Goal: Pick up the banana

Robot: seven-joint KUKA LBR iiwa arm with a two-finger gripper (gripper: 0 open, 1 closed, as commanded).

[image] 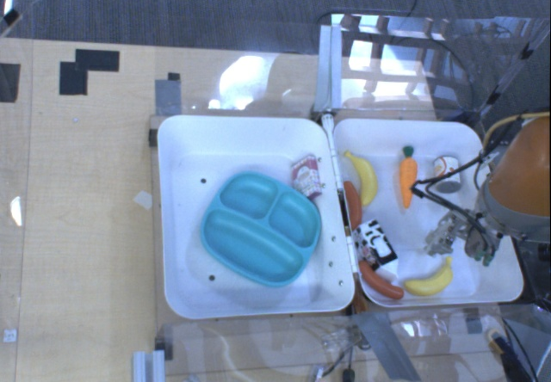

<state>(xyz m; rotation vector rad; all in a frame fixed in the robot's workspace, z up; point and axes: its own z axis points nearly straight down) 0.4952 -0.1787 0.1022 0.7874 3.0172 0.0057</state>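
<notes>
The left bin (pixel 172 200) carries a blue sectioned plate (pixel 261 228) near its middle and a small red-and-white packet (pixel 306 175) by its right wall. The right bin (pixel 508 290) holds the rest, and the arm (pixel 521 178) comes in over that bin's right edge, its gripper (pixel 449 238) hanging low above the bin's front half.

Two bananas lie here. The larger banana (pixel 364 177) curves along the bin's left wall toward the back; a smaller banana (pixel 430 280) rests at the front edge, just beside and below the gripper. An orange carrot (pixel 406 180) lies mid-bin toward the back, two sausages (pixel 380 282) run along the left wall and front-left corner, and a black-and-white block (pixel 374 241) sits between them.

The smaller banana looks like the nearer target. A good grasp would probably centre over its thick middle, with the fingers set across the curve, clear of the front wall and the sausage tip.

Whether the gripper is spread or closed cannot be told; nothing is seen held in it
</notes>
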